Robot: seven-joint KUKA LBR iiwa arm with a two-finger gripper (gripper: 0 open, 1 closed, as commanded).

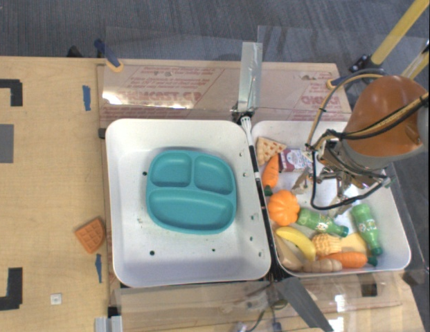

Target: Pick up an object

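Teal plastic, the three-compartment plate lies at the centre of the left white bin on the wooden bench. At three o'clock from it, the right white bin holds toy food: an orange pumpkin, a yellow banana, a green bottle and an orange carrot. Above that bin's upper middle hangs the end effector, whose opening and hold I cannot tell.

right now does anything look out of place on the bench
Yes: a small orange waffle piece lies on the wooden bench top left of the left bin, outside both bins. The other toy foods are piled in the right bin.
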